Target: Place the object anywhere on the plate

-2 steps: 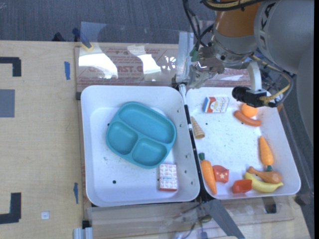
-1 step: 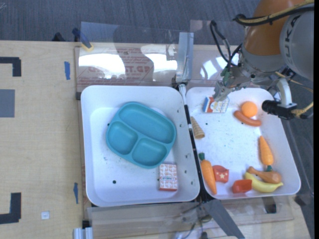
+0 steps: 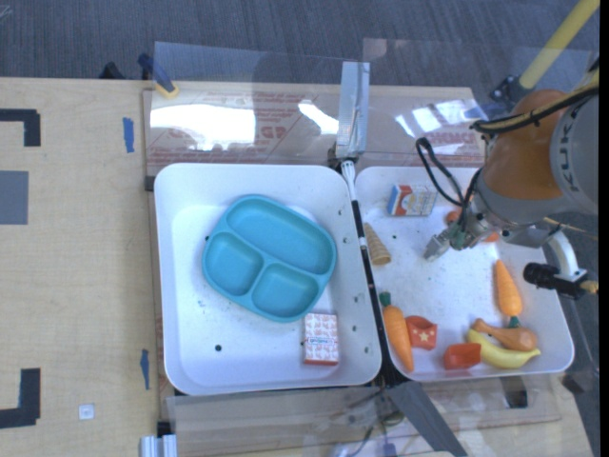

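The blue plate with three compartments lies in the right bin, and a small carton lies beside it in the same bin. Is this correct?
Not quite. The camera view shows the blue plate in the left bin, not the right one. The small carton does lie beside it in that same bin.

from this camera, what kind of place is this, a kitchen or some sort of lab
Most likely a robot lab bench, not a kitchen. Two white bins sit side by side on a taped wooden bench, a grey and orange arm reaches over toy food such as a carrot, and a blue plate waits.
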Action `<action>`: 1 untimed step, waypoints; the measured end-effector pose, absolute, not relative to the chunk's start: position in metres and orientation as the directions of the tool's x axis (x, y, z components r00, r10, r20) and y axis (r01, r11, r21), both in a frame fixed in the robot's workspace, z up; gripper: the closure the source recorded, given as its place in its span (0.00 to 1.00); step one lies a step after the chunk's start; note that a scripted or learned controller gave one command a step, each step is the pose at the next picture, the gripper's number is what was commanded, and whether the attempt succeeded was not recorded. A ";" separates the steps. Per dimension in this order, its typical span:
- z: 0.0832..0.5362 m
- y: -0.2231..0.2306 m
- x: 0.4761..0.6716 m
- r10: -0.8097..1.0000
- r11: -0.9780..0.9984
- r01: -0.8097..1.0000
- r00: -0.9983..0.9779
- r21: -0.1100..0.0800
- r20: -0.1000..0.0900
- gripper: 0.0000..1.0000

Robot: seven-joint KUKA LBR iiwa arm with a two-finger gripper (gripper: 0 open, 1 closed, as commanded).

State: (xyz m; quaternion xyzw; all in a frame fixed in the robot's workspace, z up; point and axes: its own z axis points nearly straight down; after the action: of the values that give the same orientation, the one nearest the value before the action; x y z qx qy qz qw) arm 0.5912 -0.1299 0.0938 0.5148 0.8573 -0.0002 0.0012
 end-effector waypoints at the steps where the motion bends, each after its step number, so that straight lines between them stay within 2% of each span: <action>1: 0.190 -0.084 0.670 0.591 0.807 0.591 -0.807 0.008 -0.013 1.00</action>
State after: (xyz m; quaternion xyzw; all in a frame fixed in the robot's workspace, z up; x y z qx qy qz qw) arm 0.6698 -0.0840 0.1901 0.3107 0.9505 0.0018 0.0072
